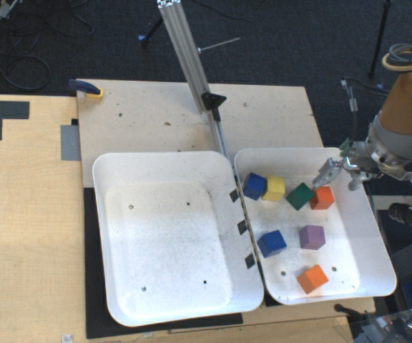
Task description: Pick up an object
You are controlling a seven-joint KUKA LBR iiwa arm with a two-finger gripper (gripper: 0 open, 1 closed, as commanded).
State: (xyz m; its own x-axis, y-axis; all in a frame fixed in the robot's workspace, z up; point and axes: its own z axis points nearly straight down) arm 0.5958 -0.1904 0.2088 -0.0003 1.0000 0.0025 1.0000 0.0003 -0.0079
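Red cube [322, 198] sits just below the gripper [340, 175], its fingers spread wide.

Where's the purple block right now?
In the camera view the purple block lies in the right bin, right of a blue block and above the orange block near the front.

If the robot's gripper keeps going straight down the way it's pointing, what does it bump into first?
Probably the red block: the gripper hangs just above it, with the green block right beside. Height is hard to judge from this slanted view.
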